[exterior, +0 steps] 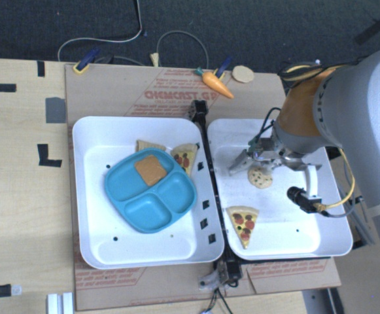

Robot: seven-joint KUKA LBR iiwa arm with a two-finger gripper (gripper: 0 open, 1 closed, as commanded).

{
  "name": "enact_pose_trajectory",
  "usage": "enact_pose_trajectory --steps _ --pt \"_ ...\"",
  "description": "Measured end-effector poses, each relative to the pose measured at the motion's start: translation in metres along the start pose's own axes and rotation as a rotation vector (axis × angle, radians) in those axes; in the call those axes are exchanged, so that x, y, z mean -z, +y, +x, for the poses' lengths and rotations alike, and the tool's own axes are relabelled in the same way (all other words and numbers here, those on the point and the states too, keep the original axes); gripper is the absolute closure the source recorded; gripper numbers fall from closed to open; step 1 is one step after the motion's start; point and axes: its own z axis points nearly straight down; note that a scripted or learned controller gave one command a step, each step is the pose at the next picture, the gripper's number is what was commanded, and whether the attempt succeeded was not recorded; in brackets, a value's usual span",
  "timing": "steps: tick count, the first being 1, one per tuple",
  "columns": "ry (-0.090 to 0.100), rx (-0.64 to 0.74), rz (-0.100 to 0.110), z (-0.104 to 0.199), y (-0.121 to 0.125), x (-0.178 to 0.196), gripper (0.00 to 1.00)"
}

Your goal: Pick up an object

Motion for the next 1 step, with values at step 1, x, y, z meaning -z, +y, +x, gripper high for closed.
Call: enact_pose_trajectory --steps 1 --pt "0.000 0.000 -0.002 -0.0419 0.0502 0.0003 0.00"
